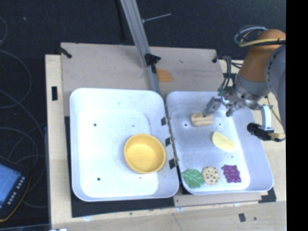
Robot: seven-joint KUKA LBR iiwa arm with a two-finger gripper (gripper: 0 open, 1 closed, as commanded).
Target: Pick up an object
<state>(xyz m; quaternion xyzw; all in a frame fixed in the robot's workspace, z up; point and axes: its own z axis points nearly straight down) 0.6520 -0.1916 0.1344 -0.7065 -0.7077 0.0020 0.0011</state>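
Observation:
My gripper (pixel 220 108) hangs over the upper part of the right bin (pixel 250 177), its fingers spread open with nothing between them. One fingertip (pixel 209 111) sits just above a tan bread-like block (pixel 201 120) lying in the bin. A pale yellow wedge (pixel 222 141) lies below and right of the block. Along the bin's front edge lie a green leaf-shaped piece (pixel 193 177), a chocolate-chip cookie (pixel 210 175) and a purple grape cluster (pixel 231 173).
The left bin (pixel 91 129) holds a yellow bowl (pixel 144 153) near its lower right. A grey metal pole (pixel 139 37) slants down from the top to the gap between the bins. The arm's orange band (pixel 262 54) is at the right.

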